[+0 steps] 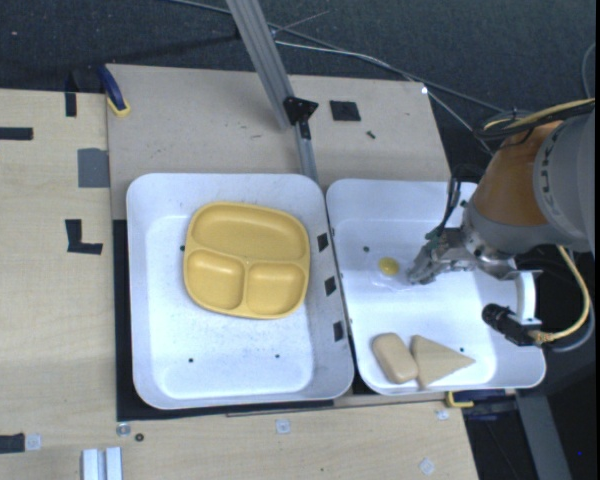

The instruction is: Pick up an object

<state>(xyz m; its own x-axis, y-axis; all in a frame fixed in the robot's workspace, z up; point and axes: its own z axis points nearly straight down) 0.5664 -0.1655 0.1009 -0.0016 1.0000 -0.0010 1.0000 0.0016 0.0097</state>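
A small yellow ball (388, 266) lies on the floor of the right bin (360, 203), near its middle. My gripper (421, 272) hangs low in that bin, just right of the ball, its tips close to the floor. Nothing shows between its tips. Two tan pieces rest at the bin's front: a rounded bread-like lump (392, 357) and a wedge (440, 359), side by side and touching. They lie well in front of the gripper.
The left bin (150, 268) holds a yellow three-compartment plate (247, 259) in its upper middle. A grey metal pole (265, 53) slants over the back of the bench. The arm's body and cables crowd the right bin's right side.
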